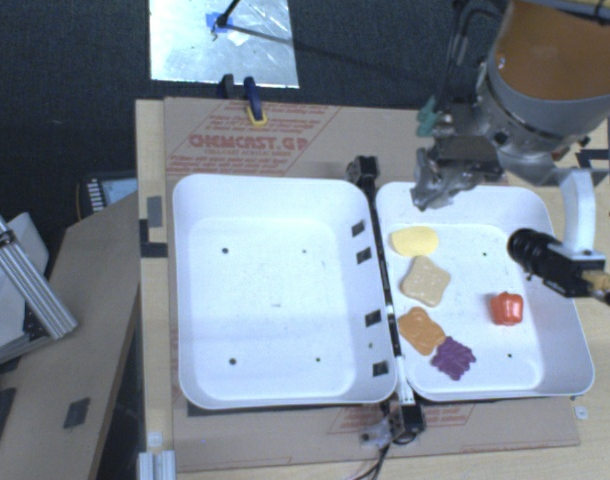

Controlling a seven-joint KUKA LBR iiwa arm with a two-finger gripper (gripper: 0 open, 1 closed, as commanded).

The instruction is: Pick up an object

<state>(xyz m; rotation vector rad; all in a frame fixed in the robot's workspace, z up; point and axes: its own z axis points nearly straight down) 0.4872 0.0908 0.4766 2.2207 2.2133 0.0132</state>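
Here, you had the arm (545, 58) reaching in from the right, its gripper (440, 190) hanging over the far left corner of the right bin (565, 368). I could not tell how that claw stood, and you saw nothing plainly held in it. The right bin held 5 items: a yellow piece (414, 240) closest to the gripper, a tan bread-like piece (425, 281) just below it, an orange piece (421, 329) touching a purple grape bunch (452, 357) near the front, and a red pepper-like piece (505, 309) well apart toward the right wall. The left bin (200, 368) sat beside it.
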